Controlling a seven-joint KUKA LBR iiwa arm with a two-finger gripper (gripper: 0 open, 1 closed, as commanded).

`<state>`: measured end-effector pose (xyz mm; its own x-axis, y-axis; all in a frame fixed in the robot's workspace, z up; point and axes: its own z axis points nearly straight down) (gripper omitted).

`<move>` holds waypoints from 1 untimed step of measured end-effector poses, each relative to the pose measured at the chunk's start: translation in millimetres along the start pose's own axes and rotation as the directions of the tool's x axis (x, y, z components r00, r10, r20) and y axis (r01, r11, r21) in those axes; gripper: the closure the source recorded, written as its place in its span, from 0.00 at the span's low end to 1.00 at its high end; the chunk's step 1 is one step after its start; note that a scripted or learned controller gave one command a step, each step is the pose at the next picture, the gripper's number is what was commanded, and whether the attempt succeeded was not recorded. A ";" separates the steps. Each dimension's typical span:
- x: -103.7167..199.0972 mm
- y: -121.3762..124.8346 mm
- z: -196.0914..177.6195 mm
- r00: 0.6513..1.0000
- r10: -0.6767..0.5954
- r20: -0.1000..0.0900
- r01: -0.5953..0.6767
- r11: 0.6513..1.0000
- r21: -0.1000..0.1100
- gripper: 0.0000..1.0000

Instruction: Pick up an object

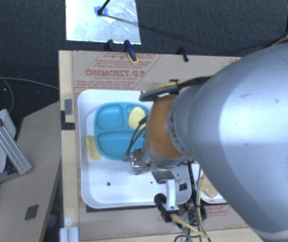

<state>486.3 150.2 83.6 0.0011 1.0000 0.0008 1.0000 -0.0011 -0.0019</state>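
Observation:
A blue divided plate (111,132) lies in the left white bin (101,188), toward its back. A pale yellow rounded object (136,117) rests on the plate's right compartment. A flat yellow piece (92,147) lies against the plate's left edge on the bin floor. My arm, with its orange band (159,132), reaches in from the right and hangs over the right half of this bin. The gripper (138,164) shows as a metal block just past the plate's near right corner, low over the bin floor. The arm hides whatever lies beneath it.
The right bin (212,195) is almost wholly hidden by the arm; a bit of its rim with something tan shows. Cables (184,226) hang at the bench's front edge. A cardboard sheet (114,72) lies behind the bins. The left bin's front floor is bare white.

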 end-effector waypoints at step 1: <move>-8.6 101.6 -5.3 1.000 -0.004 0.003 0.004 1.000 -0.003 1.00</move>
<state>587.9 141.5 88.7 -0.0033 1.0000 -0.0019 1.0000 0.0033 0.0009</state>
